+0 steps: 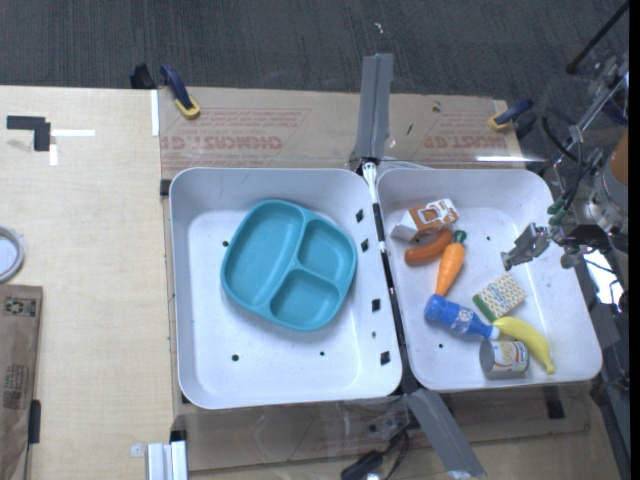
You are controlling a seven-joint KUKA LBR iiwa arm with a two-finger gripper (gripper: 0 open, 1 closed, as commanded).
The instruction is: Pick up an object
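My gripper (522, 247) hangs over the right-hand bin (560, 363), near its far right wall, and carries nothing. Whether it is open or closed, I cannot tell; it is small and partly lost against the bin's white.

The objects I may choose from lie to my left and below me. Closest, just below and slightly left, sits a patterned sponge-like block (500, 293), with a yellow banana (530, 338) touching its lower edge and a small can (503, 358) beside the banana. A blue bottle (457, 317) lies on its side left of the block. Further left are a toy carrot (450, 265), a sausage (428, 247) and a small orange-and-white carton (434, 214).

My judgement: the block is the nearest target, but it is crowded by banana and bottle. The carrot stands clearer of its neighbours and looks the safer choice. For either, I should centre over the object's middle, turn to close across its narrow width, and descend straight, so I do not nudge a neighbour.

The bin floor is smooth white plastic, shallow-walled, likely slippery; rounded toys could roll away under a glancing touch. Well to my left, the other bin (195, 298) holds a blue divided plate (289, 264). Both bins rest on a pale wooden bench (80, 228) with clamps (180, 93) at its far edge.
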